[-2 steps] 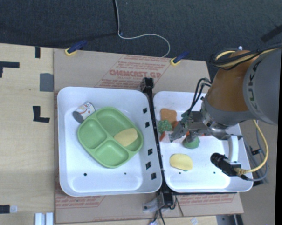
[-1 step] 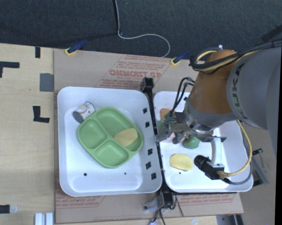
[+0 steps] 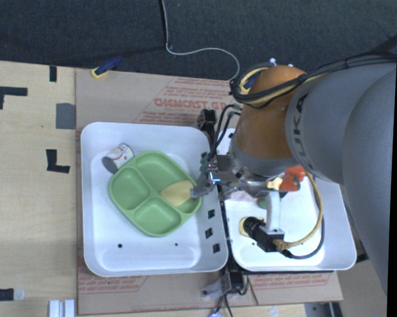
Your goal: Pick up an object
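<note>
Green divided plate (image 3: 151,195) sits tilted in the left bin (image 3: 97,140), filling most of its middle — use it as the landmark. A pale yellow, flattish object (image 3: 176,193) lies in the plate's right-hand compartment, close to the plate's right rim. A small white item with a grey end (image 3: 118,156) lies just off the plate's upper-left corner, on the bin floor, touching or nearly touching the plate rim. The gripper (image 3: 202,186) is down at the plate's right edge, beside the wall shared with the right bin (image 3: 332,255); the arm's orange band (image 3: 269,121) hangs above and right of it. Likely reason for this pose: the arm comes in from the right, so the plate's right side is the closest reach and the yellow piece the nearest target. Gripper tip appears to meet the yellow object's right end — touching or just beside, hard to separate. How the jaws stand: cannot tell, too small and dark against the wrist hardware. Nothing is visibly clamped; object looks to rest on the plate, so pickup judged not done yet.
</note>
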`<state>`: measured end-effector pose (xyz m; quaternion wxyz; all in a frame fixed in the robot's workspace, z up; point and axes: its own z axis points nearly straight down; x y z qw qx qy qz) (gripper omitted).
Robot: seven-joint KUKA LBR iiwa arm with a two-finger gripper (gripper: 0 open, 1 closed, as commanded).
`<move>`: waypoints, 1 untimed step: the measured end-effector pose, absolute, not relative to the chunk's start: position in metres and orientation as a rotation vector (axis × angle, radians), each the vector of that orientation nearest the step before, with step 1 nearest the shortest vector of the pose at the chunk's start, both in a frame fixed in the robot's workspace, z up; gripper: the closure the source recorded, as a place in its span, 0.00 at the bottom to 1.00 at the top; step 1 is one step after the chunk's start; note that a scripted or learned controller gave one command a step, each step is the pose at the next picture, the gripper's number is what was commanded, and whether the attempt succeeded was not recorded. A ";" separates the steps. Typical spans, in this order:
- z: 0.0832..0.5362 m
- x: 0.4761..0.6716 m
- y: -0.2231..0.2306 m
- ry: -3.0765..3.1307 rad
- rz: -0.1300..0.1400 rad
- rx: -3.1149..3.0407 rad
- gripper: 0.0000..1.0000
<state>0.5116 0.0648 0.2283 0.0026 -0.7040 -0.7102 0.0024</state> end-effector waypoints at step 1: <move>0.214 0.498 0.056 -2.219 0.013 -2.216 1.00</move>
